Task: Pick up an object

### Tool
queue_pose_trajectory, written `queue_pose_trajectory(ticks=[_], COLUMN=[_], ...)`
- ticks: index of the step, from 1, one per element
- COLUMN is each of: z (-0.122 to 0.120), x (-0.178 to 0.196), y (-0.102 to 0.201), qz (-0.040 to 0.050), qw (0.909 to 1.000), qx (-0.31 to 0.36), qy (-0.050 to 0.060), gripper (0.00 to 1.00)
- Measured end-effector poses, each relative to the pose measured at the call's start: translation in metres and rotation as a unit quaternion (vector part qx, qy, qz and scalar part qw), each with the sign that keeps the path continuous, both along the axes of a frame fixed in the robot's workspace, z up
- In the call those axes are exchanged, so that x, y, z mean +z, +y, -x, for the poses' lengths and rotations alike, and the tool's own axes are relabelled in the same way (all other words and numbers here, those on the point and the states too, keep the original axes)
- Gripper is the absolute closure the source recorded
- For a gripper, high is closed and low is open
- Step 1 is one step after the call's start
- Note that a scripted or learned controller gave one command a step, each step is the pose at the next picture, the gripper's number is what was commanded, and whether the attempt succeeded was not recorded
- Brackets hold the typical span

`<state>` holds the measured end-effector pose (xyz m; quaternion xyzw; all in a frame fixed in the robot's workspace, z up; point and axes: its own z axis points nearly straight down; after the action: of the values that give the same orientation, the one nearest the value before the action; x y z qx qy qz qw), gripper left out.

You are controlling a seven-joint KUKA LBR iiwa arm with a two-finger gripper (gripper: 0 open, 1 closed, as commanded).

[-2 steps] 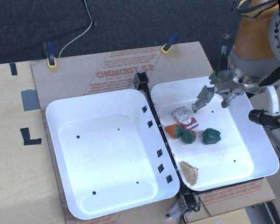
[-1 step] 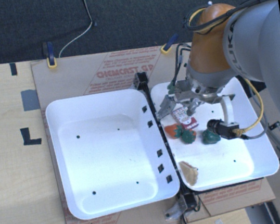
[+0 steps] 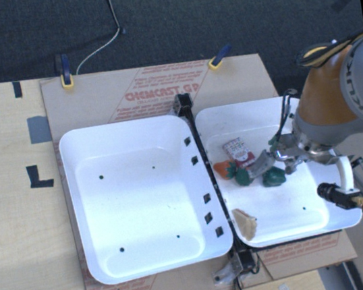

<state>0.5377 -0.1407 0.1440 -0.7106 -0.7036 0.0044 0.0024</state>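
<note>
Green toy (image 3: 273, 177) in the right bin (image 3: 316, 218), just under the gripper (image 3: 264, 164). Reaching in low from the right, arm (image 3: 328, 100) bent over. Fingers: cannot tell.

Glossy plastic bins (image 3: 136, 203), seemingly on matt cardboard (image 3: 158, 86).

A robotics lab or test bench is indicated. Two white bins (image 3: 136, 203) are set on a cardboard sheet (image 3: 159, 90) held by clamps (image 3: 66, 74), with tape marks (image 3: 36, 176) on the wooden bench (image 3: 17, 228). An industrial arm (image 3: 338, 95) and loose cables (image 3: 107, 43) are seen.
</note>
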Motion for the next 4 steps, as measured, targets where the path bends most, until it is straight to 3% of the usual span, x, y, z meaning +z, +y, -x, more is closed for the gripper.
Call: queue_pose_trajectory(ticks=[1,2,3,4], z=[-0.004,0.056,0.054,0.056], x=[0.013,0.034,0.04,0.007], y=[0.007,-0.027,0.066,-0.027], qz=[-0.0014,-0.001,-0.0037,-0.0007], qw=[1.0,1.0,0.9999,1.0], qx=[0.006,0.002,0.01,0.002], qy=[-0.003,-0.003,-0.003,-0.003], gripper=[1.0,1.0,1.0,1.0])
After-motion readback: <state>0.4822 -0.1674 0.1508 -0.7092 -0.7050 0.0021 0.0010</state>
